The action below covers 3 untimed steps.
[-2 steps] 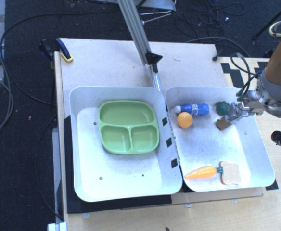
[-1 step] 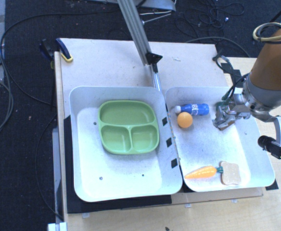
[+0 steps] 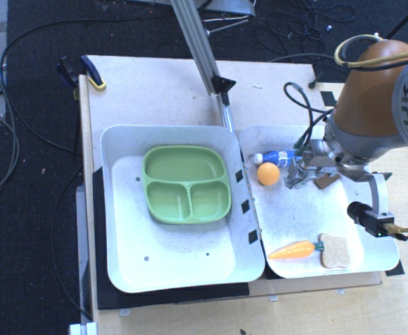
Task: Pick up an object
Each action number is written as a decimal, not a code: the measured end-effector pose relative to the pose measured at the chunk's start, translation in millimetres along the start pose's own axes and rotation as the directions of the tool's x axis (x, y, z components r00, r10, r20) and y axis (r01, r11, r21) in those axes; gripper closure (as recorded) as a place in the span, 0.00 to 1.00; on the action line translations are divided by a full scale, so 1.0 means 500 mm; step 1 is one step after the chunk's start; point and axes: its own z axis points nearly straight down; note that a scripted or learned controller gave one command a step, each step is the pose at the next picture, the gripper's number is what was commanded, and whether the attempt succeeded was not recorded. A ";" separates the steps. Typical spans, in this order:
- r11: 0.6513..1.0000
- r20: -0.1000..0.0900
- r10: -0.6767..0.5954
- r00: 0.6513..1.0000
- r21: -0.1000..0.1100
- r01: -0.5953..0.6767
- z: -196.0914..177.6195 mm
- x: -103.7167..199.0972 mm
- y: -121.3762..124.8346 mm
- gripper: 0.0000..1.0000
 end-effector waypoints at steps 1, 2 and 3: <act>1.000 0.001 -0.001 1.000 0.001 0.001 0.016 0.118 -0.015 1.00; 1.000 0.001 -0.001 1.000 0.002 0.001 0.026 0.201 -0.045 1.00; 1.000 0.001 -0.002 1.000 0.002 0.002 0.045 0.303 -0.051 1.00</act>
